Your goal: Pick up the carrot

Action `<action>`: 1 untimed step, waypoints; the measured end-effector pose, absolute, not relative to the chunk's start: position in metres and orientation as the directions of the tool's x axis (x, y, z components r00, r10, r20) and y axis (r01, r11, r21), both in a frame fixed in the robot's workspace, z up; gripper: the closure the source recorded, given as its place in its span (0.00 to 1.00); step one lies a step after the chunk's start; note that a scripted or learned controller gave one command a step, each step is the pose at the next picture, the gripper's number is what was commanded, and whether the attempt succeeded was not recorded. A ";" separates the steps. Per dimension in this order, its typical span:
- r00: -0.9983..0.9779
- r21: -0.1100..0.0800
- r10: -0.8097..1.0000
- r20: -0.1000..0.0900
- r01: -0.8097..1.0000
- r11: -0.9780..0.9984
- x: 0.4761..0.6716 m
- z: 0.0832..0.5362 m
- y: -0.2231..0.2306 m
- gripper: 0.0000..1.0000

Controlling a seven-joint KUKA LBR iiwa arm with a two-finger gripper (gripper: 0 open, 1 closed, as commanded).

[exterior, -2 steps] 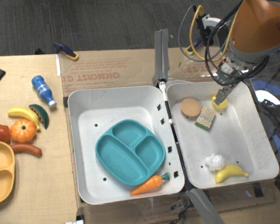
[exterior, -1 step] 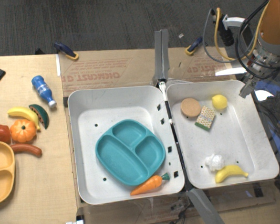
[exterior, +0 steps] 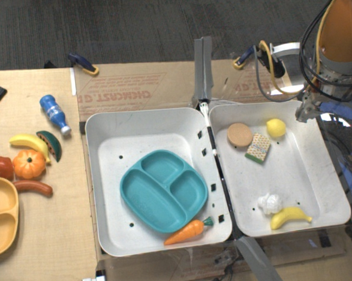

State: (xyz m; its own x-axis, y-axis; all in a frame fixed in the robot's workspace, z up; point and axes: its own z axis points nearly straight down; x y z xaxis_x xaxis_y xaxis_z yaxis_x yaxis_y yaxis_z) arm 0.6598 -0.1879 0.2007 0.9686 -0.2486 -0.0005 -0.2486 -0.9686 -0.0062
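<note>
Down front, an orange carrot (exterior: 186, 232), green-tipped, flat beside the teal tray (exterior: 163, 190); fingers' (exterior: 305, 111) opening beyond telling.

Below me the two bins (exterior: 106, 172) look like smooth white plastic with a dull sheen, and the teal divided plate (exterior: 163, 190) in the left one is matt plastic. The carrot (exterior: 185, 232) beside it has a smooth, slightly glossy orange skin. The surface (exterior: 50, 236) looks like pale, matt wood, with brown cardboard (exterior: 136, 91) behind the bins.
</note>
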 end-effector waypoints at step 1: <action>0.980 -0.008 -0.199 -0.001 -0.199 -0.980 0.660 0.240 -0.115 1.00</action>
State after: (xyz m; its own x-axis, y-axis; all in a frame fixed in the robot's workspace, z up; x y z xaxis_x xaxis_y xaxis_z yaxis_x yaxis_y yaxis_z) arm 0.6596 -0.1149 0.2404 0.9800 -0.1989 -0.0014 -0.1989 -0.9800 -0.0080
